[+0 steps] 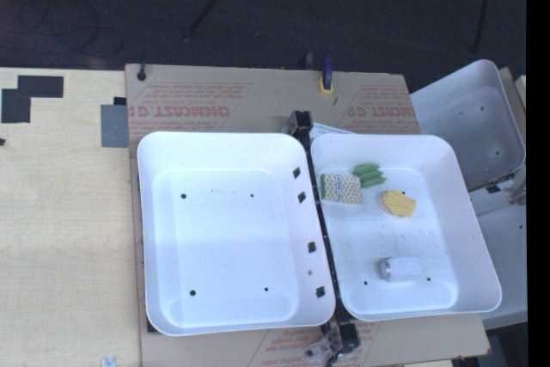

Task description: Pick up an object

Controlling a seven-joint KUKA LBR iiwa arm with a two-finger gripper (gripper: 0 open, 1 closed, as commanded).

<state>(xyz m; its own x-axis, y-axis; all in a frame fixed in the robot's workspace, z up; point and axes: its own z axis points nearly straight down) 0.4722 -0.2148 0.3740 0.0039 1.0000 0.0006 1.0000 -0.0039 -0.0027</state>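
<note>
Where the right bin sits, four objects lie: green pod, patterned packet, yellow piece, white cylinder.

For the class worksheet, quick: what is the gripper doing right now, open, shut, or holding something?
Gripper: nothing to report from this camera view. The green object, yellow object and white cylinder lie loose in the right bin.

1. Clear sheet under the bins: red printed lettering, mirrored and repeated. One run at the far left appears to read "CHEMCAST GP"; exact letters uncertain.
2. Same sheet, near edge: further red print, partly hidden, illegible.
3. Small patterned packet: markings too small to read.
</note>
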